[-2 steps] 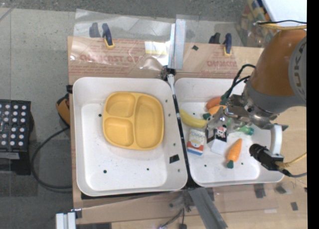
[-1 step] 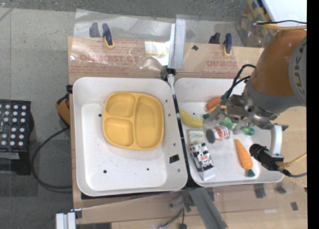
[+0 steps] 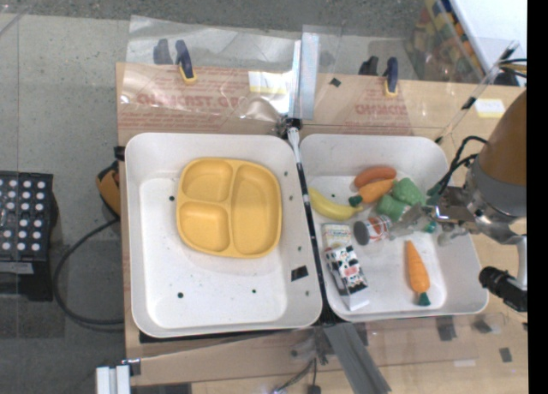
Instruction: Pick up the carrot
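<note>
I see the carrot point(image 3: 417, 270) in the right bin point(image 3: 458, 302), near that bin's front right corner. It is a bright orange toy, tapered, lying roughly front to back with a small dark green stub at its near end. Nothing touches it.

Along the right bin's front left edge lies a small carton point(image 3: 345, 268) with black-and-white cow patches; its print is too small to read. Just past it a small bottle point(image 3: 374, 229) with a red cap lies on its side mid-bin, label unreadable. A yellow banana point(image 3: 330, 205) sits toward the left wall. A green broccoli-like piece point(image 3: 401, 198) and an orange-red vegetable point(image 3: 375, 176) lie toward the far side.

The gripper point(image 3: 438, 217) sits low over the right bin by its right wall, just beyond the carrot and beside the bottle. I can't tell whether it is clenched or released, and I see nothing in it.

In the left bin point(image 3: 150, 298) a yellow three-compartment plate point(image 3: 229, 208) lies mid-bin.

Beyond the bins, clear plastic sheeting point(image 3: 214, 84) is held by blue clamps point(image 3: 183, 60). Red lettering shows through it reversed; I can't read it. The white box point(image 3: 484, 7) at the far right bears small print, unreadable.
</note>
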`<move>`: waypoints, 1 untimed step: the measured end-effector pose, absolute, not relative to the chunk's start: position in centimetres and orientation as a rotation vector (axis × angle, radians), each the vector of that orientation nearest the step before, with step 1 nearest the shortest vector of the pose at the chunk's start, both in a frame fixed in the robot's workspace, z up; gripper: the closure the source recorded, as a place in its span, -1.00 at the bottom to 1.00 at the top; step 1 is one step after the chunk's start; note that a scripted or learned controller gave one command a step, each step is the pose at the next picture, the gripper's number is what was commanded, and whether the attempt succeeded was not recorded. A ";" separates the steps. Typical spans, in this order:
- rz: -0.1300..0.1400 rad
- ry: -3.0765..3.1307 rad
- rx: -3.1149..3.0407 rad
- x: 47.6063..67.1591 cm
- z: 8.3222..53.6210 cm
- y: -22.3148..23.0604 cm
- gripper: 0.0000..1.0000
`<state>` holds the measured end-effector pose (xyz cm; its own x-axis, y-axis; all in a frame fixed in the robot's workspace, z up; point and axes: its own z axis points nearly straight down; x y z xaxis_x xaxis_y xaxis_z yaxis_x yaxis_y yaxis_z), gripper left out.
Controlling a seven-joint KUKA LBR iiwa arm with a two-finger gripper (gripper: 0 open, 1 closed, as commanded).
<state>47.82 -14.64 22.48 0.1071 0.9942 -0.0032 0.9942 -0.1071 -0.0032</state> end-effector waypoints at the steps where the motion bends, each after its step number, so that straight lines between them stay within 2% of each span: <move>1: 0.001 -2.074 -2.361 49.2 9.3 -17.7 -1.00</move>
